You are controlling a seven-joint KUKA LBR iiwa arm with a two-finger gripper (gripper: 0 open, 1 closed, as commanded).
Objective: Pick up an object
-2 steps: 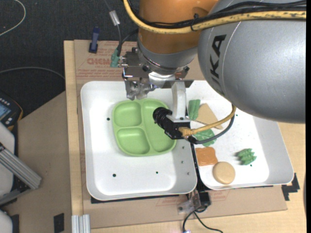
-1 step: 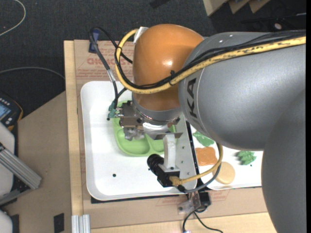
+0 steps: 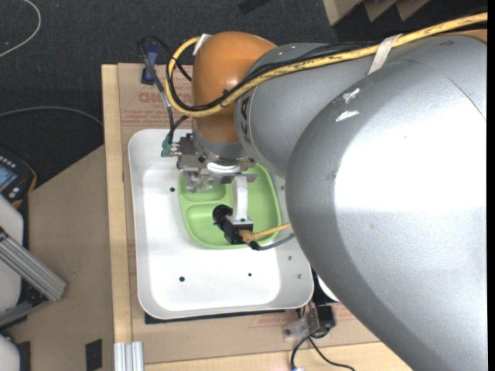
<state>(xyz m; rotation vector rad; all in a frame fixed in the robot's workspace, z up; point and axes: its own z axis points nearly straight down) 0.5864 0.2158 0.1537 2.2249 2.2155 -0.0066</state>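
I see a light green, shallow plastic dish (image 3: 203, 229) lying in the shallow white bin (image 3: 209, 284), near its right wall. The grey two-finger gripper (image 3: 203, 181) hangs directly over the dish; I cannot tell whether it is open or closed.

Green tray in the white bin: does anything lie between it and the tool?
Nothing visible does. The tool hangs directly over the green tray, at its upper end in the view, inside the white bin. No other object lies between them. Whether it touches the tray cannot be told.
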